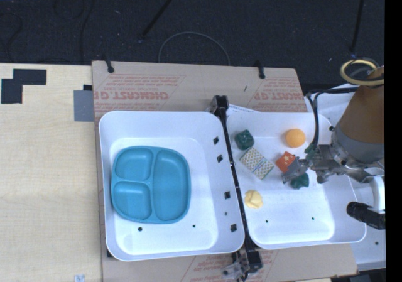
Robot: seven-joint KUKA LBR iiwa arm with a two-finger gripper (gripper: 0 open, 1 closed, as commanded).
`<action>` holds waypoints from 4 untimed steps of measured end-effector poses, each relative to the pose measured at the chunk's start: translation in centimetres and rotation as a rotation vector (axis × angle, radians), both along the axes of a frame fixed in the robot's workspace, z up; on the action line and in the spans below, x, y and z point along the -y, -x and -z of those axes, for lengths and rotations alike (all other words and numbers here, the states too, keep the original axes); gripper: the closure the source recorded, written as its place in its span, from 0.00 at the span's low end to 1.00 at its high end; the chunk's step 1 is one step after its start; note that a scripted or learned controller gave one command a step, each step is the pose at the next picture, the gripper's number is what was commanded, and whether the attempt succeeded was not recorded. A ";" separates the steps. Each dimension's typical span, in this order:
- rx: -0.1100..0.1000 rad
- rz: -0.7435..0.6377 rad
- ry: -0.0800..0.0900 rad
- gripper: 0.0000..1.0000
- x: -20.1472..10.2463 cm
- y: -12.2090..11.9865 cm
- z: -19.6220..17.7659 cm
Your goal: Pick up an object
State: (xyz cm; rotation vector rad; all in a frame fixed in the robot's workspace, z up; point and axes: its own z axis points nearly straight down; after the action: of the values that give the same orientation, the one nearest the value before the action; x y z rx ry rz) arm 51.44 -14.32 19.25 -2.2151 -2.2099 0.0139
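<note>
The two-finger gripper [301, 174] sits low in the right white bin [295, 227], its tip against a small dark green object [300, 181]; whether the fingers are spread or closed on it cannot be told. At its 10 o'clock, just beside, lies a small red-orange block [285, 161]; at 12 o'clock an orange ball [295, 137]. At 9 o'clock rests a patterned white-and-green packet [257, 162], a dark green cube [244, 139] beyond it, and a pale yellow lump [253, 199] at 8 o'clock. The left white bin [125, 127] holds a blue three-compartment plastic plate [151, 184].
</note>
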 end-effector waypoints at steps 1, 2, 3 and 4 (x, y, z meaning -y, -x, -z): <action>0.011 -0.002 0.001 0.00 0.0 -0.3 -0.7; 0.007 -0.002 0.000 0.00 -0.2 0.7 4.2; 0.007 -0.002 -0.001 0.00 -0.4 1.6 10.3; 0.012 0.002 0.001 0.00 -0.3 1.6 10.5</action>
State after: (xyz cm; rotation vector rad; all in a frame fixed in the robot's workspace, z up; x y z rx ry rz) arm 49.82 -14.02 8.77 -2.2234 -2.2143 0.0021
